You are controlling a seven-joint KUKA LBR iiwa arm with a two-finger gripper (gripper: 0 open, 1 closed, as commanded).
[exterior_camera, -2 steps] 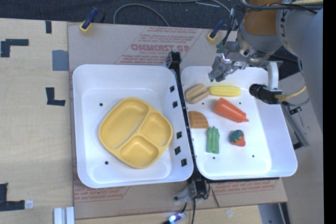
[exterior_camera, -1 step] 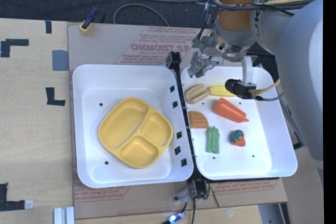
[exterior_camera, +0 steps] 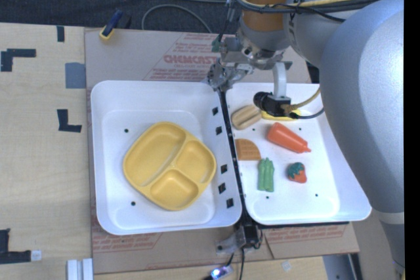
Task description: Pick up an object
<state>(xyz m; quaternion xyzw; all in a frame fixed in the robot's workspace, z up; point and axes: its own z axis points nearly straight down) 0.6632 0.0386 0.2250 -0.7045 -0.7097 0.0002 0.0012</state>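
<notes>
My gripper [exterior_camera: 224, 75] hangs over the far end of the divider between the two bins, above the right bin's [exterior_camera: 328, 203] back left corner. Nothing shows under its tip. The right bin holds a tan hot dog bun [exterior_camera: 245, 117], an orange carrot [exterior_camera: 287, 137], an orange-brown bread slice [exterior_camera: 248, 150], a green vegetable piece [exterior_camera: 265, 175] and a small red strawberry [exterior_camera: 296, 172]. The bun is the nearest of these, a little in front of and to the right of the gripper. A yellow divided plate [exterior_camera: 170, 164] lies in the left bin [exterior_camera: 105, 141].
A black and yellow cable piece [exterior_camera: 274, 103] from the arm hangs just behind the bun and carrot. The bulky grey arm covers the right bin's far right side. A small blue and yellow object [exterior_camera: 111, 24] lies on the bench behind the left bin.
</notes>
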